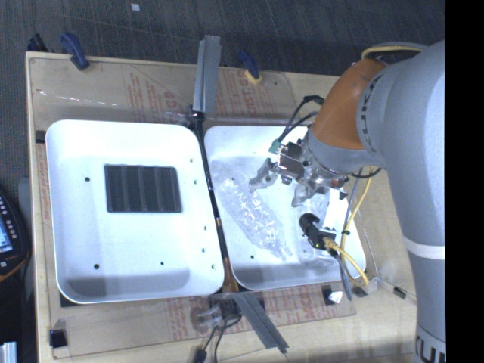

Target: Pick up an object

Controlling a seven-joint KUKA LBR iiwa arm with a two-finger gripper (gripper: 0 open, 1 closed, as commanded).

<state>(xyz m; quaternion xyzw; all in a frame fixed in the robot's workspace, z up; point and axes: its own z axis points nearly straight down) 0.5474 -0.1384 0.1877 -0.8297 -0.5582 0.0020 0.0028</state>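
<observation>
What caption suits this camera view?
Gripper poised over a crumpled clear plastic bag in the right bin; left bin alongside.

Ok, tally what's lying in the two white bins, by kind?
Dark grey ribbed rectangular block, left bin: 1
Clear crinkled plastic bottle, right bin: 1
Total: 2

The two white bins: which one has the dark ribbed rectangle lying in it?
The left bin, the one farther from the arm. The dark ribbed rectangle lies near its middle; the right bin holds a crinkled clear plastic item instead.
</observation>
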